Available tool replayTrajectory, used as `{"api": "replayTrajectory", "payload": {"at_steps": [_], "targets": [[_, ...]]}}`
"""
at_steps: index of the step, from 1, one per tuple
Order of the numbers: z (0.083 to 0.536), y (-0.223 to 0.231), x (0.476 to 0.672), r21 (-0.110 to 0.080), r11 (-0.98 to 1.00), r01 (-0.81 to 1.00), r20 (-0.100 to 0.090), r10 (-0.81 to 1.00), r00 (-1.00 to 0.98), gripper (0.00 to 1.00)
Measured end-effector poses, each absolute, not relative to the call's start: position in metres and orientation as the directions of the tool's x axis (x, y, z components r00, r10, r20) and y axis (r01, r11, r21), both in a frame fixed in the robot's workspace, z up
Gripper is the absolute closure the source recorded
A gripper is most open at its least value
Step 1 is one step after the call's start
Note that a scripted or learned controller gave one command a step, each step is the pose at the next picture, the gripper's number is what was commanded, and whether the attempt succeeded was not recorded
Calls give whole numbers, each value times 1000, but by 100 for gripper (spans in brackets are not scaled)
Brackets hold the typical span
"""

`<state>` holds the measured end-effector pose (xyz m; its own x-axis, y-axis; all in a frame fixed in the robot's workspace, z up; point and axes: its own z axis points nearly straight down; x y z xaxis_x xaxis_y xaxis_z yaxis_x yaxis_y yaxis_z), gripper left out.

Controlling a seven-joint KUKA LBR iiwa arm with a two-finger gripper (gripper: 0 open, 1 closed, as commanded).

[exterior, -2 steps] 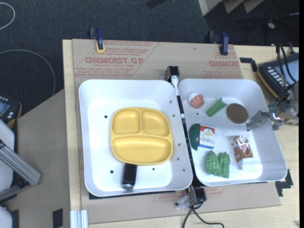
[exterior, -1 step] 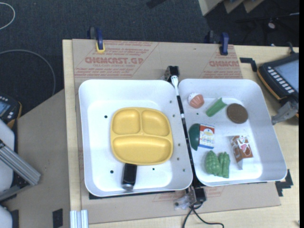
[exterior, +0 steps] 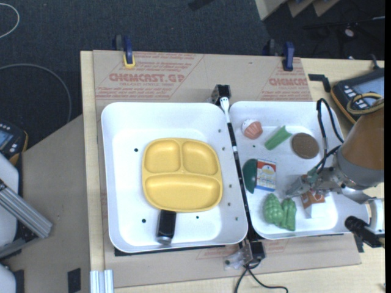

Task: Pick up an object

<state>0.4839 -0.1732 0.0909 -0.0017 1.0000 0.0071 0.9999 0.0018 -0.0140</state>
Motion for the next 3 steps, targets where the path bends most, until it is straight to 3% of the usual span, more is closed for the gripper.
{"api": "replayTrajectory", "payload": {"at_steps": [1, 2, 3], "targets": [[110, -177, 487, 2, -2, 1000, -1, 1000, 2, 100], [292, -158, 482, 19, 4, 1000, -5, 1000, -4, 100], [234, -215, 551, 2, -1, 1000, -4, 1000, 1, 100]]}}
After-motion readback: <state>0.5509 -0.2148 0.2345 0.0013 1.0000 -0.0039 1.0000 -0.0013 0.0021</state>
